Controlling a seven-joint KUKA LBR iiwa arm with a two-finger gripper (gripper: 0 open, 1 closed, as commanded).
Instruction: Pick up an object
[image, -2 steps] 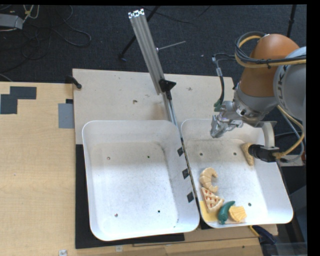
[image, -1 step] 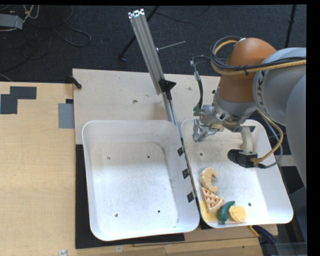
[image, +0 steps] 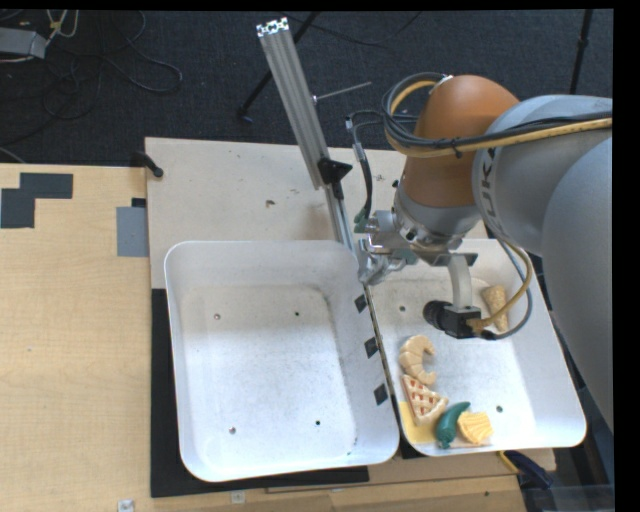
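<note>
Toy corn (image: 476, 428) and a green pepper (image: 449, 422) are lying at the near edge of the right-hand bin (image: 525, 390) while your gripper (image: 383, 255), open or closed you cannot tell, is hovering over the bin rims (image: 370, 320), risking a collision.

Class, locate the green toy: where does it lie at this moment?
In the camera view, the green toy lies at the near edge of the bin on the view's right, between the red-and-tan wedge and the yellow ridged piece.
</note>
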